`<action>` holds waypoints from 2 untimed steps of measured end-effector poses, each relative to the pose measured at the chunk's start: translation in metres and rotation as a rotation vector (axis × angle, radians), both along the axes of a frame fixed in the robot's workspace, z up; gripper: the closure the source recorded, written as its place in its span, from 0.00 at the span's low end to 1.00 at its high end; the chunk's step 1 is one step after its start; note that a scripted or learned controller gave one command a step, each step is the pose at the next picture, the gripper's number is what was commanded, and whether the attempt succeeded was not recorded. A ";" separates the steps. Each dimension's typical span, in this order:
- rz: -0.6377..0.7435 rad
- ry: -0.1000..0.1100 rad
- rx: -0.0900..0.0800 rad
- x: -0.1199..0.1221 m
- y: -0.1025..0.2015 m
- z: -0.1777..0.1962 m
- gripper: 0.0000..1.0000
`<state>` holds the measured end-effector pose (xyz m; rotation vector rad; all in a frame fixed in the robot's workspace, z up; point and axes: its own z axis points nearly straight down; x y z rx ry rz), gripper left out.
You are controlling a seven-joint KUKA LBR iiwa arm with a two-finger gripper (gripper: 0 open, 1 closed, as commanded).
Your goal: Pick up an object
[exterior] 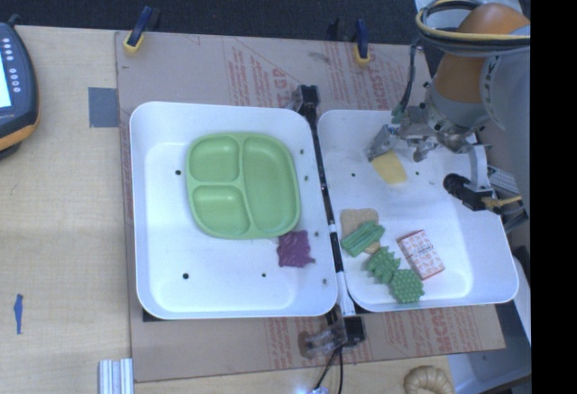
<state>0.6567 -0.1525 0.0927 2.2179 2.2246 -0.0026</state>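
While the claw [394,142] hangs low over the back of the right bin [487,288], a small yellow piece [390,169] lies right under it, a tiny bit toward the front edge of the bench [63,203]. That is the nearest thing to grab, so my guess is that the claw only needs to go almost straight down. The yellow piece looks short and chunky, with no clear long side.

I cannot tell if the claw is open or closed, because its metal parts are dark and bunched up. I also cannot tell if it touches the yellow piece or just floats above it. Nothing can be seen gripped in it.

More things sit farther toward the front of the same bin: a tan piece [358,218], some green bumpy toys [383,262] and a small red and white box [421,255]. The left bin [158,288] has a green plate [243,185] and a purple toy [295,249], well apart from the claw. The grey arm [505,113] is cut off at the right side
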 end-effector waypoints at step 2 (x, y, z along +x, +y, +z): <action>0.001 0.001 0.000 0.000 0.001 0.000 0.00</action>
